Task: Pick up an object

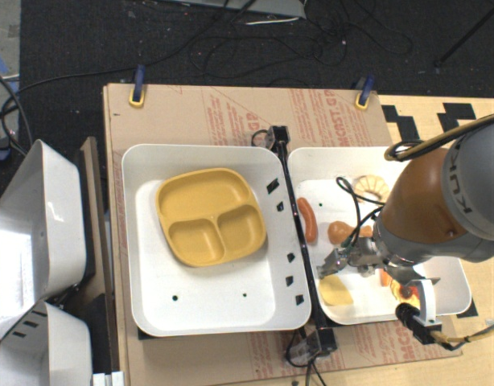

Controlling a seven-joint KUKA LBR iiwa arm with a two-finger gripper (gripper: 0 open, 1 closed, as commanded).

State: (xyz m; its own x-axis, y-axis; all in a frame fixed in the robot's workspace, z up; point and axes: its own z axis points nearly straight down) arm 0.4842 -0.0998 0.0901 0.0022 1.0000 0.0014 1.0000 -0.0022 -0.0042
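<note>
My gripper low in right bin, fingers' state cannot tell. Pale yellow piece at its 6 o'clock, sausage at 11 (orange item at 12). Yellow divided plate at 9, left bin.

**Right bin crowded, left bin roomy**

The arm covered the right bin's middle and right side, blocking approach from above there. Around the pincer lay a sausage along the left wall, an orange ball, a pale yellow piece near the front, and a ridged pastry farther back. In the left bin, a yellow divided plate filled the far middle; white floor lay open along the near side.
</note>
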